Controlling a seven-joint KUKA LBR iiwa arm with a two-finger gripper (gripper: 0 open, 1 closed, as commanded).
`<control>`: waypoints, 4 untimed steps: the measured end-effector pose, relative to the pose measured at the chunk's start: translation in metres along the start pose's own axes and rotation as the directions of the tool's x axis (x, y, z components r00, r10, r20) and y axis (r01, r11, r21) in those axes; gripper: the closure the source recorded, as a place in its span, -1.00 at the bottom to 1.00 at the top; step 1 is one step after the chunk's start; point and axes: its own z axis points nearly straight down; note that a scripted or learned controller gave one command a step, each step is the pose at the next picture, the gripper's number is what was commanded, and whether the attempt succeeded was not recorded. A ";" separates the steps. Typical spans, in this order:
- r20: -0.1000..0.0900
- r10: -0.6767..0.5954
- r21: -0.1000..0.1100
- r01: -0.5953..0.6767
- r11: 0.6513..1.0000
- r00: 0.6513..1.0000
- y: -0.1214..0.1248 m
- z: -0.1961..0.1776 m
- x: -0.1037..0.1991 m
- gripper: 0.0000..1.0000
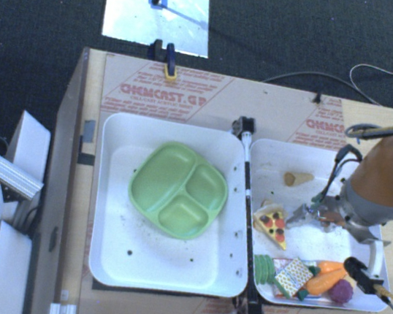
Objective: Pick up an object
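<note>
Across the left bin (104,249) lies a green divided plate (179,189), set near the middle and tilted a little toward the far right corner, with bare white floor around it. A black divider (248,198) runs between the two bins.

Over in the right bin (271,153), a toy pizza slice (272,224) sits close to the left wall, about halfway along it. Nearer the far edge a small tan piece (298,179) lies alone. Along the near edge a cluster is packed together: a green ridged piece (263,267) at the near left corner, then a patterned packet (294,277), an orange carrot (327,277) and a purple lump (342,290) toward the near right corner.

The gripper (304,215) reaches down into the middle of this bin, just right of the pizza slice, and whether it is wide or narrow I cannot tell. Nothing is visibly between its tips. Behind it the arm (392,180) fills the far right corner of the bin.

By my reading the pick is not yet done: every toy rests on the bin floor, and the slice looks like the nearest candidate. Closing and lifting remain.
</note>
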 end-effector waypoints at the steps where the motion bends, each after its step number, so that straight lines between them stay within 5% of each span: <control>1: 0.000 -0.002 -0.002 0.002 1.000 1.000 0.087 -0.001 -0.029 -1.00; 2: 0.002 -0.007 -0.003 0.007 1.000 1.000 0.088 -0.012 -0.029 1.00; 3: 0.002 -0.008 -0.003 0.008 1.000 1.000 0.088 -0.011 -0.029 -1.00; 4: -0.002 -0.005 0.010 0.005 1.000 1.000 0.100 0.001 -0.031 -1.00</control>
